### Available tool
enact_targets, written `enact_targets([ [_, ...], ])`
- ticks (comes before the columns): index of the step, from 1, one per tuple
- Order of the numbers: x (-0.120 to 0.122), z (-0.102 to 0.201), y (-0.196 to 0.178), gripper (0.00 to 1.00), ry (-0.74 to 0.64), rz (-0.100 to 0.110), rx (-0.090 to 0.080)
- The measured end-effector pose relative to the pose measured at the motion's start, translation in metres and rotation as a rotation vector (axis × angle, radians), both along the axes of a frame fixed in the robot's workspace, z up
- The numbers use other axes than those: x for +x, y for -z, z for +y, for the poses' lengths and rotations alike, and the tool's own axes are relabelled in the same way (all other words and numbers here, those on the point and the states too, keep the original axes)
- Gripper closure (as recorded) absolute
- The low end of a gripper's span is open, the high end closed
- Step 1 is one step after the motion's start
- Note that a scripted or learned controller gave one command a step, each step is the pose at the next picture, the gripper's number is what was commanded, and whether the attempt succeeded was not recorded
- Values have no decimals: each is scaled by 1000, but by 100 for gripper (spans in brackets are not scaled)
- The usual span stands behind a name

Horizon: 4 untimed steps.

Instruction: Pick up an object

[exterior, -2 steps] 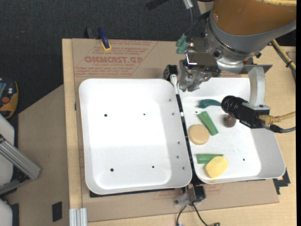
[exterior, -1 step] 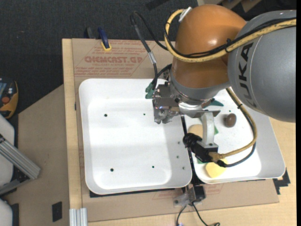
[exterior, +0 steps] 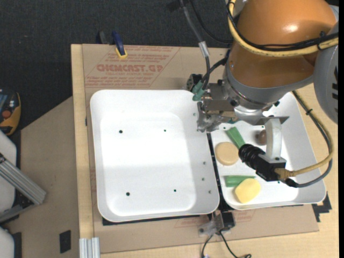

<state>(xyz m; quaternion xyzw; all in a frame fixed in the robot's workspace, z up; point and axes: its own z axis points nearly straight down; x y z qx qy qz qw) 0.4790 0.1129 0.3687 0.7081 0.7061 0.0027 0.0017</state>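
One printed marking is legible. It stands in red capitals on the brown cardboard sheet (exterior: 161, 63) that lies under the two bins, at about 11 o'clock in the camera view, just beyond the far rim of the left white bin (exterior: 107, 104). It appears to read "CHEMCAST GP"; the last letters are uncertain. Red lines form a downward-pointing triangular frame around the word. Smaller red lines of print sit directly below it, too small and faint to read.
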Motion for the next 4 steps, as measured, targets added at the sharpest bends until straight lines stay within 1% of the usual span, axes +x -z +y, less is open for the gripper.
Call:
enact_targets([
  [1,62,27,-57,100,-5,-4,0],
  [2,29,39,70,100,-2,19,-4],
  [3,-1,25,37,100,-1,6,-1],
  [4,5,-62,-73,100,6,-9,-1],
])
